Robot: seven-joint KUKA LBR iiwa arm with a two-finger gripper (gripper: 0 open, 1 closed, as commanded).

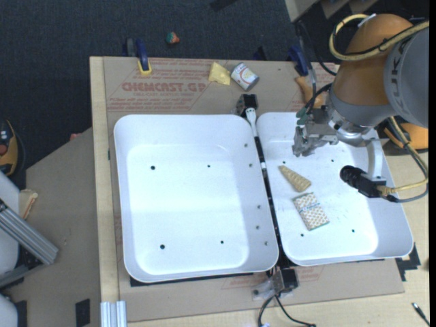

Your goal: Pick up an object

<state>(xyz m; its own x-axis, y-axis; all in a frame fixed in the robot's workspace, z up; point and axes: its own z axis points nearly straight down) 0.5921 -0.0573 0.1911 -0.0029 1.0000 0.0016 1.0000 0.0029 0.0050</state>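
1. camera view, from above at a slant: a grey arm with an orange band is reaching in from the right, and its two-finger gripper (304,142) is hanging over the upper part of the right shallow white bin (381,244).
2. whether the claw is spread or pressed together cannot be told; nothing is showing between its tips.
3. two candidate things are lying in the right bin: a tan wedge-shaped piece (295,178) just below the gripper, and a pale patterned rectangular packet (311,211) a little nearer the front, close to the wedge but apart from it.
4. judging the step: the arm is probably lining up over the wedge. doing it well likely means centring above the wedge, turning the claw across its narrow width, and descending straight so the packet is not being nudged.
5. the left shallow white bin (136,142) is sitting side by side with the right one, their rims touching along a dark seam.
6. both bins are resting on a brown cardboard-covered bench (170,87) with red lettering; a yellow scrap (219,74) and a small white box (244,76) are lying at its far edge.
7. dark carpet (68,19) is surrounding the bench.
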